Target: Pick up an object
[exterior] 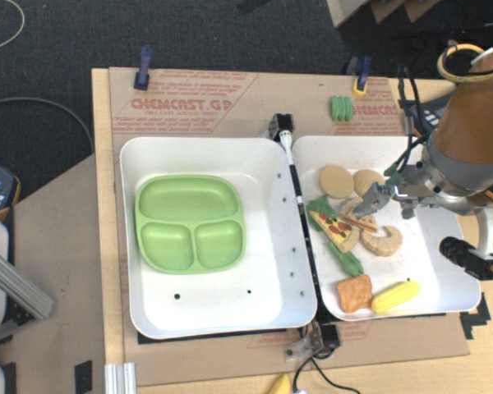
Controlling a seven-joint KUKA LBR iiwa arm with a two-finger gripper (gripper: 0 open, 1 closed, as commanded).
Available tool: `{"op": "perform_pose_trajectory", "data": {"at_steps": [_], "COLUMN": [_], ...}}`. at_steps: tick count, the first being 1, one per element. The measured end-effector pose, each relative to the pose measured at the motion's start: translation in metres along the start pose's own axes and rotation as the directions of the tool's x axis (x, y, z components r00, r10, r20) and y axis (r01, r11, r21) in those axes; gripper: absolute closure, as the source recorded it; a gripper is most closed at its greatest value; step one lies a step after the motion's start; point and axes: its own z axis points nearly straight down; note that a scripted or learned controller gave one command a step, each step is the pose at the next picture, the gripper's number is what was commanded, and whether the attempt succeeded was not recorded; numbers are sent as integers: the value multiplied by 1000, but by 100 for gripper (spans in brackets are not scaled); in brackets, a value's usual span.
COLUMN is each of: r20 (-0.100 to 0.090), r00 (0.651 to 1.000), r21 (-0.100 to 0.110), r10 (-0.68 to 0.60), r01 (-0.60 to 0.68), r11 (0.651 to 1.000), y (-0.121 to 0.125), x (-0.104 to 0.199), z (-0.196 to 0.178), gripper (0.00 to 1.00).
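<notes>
Glossy white plastic bins (148, 302); matt green tray (189, 222) (probably plastic).

Two shallow white plastic bins (148, 302) sit side by side. The left holds one light-green three-compartment tray (190, 223). The right holds perhaps seven toy foods, overlapping near the middle. One small green ribbed piece (341, 108) lies on the board.

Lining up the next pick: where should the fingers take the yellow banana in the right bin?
Grip the banana across its middle, coming straight down. It lies flat and long near the bin's front, its narrow width suits the fingers, and the orange piece crowds only its left end.
</notes>
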Motion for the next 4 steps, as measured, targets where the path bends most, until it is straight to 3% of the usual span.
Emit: {"op": "perform_pose_trajectory", "data": {"at_steps": [1, 2, 3, 4], "r20": [-2, 2, 2, -2], "r00": [1000, 1000, 1000, 1000], "r21": [6, -2, -4, -10], "r10": [1, 2, 3, -10], "r01": [-1, -2, -3, 10], "r11": [1000, 1000, 1000, 1000], "y": [-13, -12, -11, -21], "x": [7, 6, 6, 94], "z": [133, 117, 107, 1], "gripper": [0, 100, 100, 100]}}
